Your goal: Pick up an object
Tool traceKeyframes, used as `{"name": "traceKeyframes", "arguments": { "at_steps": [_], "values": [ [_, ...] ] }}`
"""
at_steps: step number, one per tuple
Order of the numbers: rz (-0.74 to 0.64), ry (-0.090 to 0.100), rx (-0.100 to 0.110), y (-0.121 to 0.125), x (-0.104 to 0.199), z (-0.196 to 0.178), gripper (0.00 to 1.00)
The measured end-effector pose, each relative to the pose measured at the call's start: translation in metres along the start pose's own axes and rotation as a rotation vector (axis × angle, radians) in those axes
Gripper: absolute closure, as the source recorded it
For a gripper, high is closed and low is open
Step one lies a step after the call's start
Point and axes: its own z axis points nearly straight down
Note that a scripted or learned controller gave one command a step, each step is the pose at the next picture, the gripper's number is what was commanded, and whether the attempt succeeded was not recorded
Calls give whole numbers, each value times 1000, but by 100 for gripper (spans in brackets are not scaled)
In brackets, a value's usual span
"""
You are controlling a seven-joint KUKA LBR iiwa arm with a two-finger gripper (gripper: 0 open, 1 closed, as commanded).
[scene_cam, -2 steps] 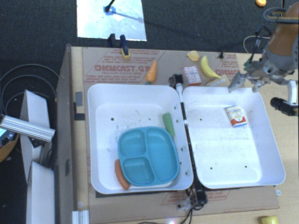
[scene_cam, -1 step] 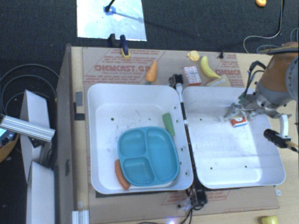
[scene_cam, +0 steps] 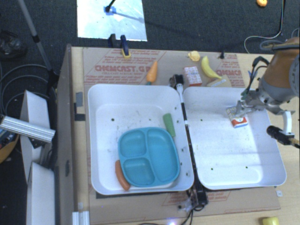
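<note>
Camera view, working near to far: your left bin (scene_cam: 101, 125) holds a blue plastic divided tray (scene_cam: 148, 156), an orange sausage-shaped toy (scene_cam: 122, 175) at its near edge and a green stick-shaped piece (scene_cam: 168, 124) behind it. Right bin (scene_cam: 262, 175): a small red-and-white carton (scene_cam: 239, 122) sits right under the hand (scene_cam: 238, 110). I can't tell if it's clamped on anything. If you lift now, the flat carton could just slide away or stay put. Farther back on the tabletop (scene_cam: 117, 62): a yellow plastic banana (scene_cam: 208, 68).

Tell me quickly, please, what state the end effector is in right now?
End effector: over the right bin, directly above a small red and white item; open or closed cannot be told, and no grasp is visible.
</note>
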Motion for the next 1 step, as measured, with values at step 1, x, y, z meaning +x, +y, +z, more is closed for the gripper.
{"name": "traceKeyframes", "arguments": {
  "at_steps": [1],
  "values": [
    [2,1,3,-12,-3,-7,100]
  ]
}}
